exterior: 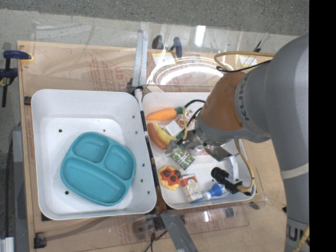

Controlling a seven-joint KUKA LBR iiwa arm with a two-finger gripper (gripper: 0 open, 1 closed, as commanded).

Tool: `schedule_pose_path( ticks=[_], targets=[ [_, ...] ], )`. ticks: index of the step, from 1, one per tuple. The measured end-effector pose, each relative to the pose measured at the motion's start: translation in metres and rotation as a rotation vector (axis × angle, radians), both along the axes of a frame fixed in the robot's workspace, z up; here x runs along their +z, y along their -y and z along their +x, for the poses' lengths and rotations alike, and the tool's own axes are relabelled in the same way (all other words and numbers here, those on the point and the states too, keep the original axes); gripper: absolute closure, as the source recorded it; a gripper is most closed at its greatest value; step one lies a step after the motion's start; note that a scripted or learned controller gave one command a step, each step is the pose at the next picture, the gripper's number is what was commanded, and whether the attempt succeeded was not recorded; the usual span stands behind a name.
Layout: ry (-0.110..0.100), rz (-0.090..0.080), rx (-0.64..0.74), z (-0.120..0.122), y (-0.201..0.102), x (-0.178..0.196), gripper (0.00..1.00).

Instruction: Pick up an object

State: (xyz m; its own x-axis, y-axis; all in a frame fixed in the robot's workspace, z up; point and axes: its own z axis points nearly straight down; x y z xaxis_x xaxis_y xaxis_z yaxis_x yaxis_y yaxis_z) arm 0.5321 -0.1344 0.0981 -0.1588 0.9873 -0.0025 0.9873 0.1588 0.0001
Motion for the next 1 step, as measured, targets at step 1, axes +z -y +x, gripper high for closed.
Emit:
schedule_pose_path(
  ticks=[1],
  targets=[
    [0.002,0.002,-0.086,0.0198,-0.0352,0.1573,1.0]
  ],
)
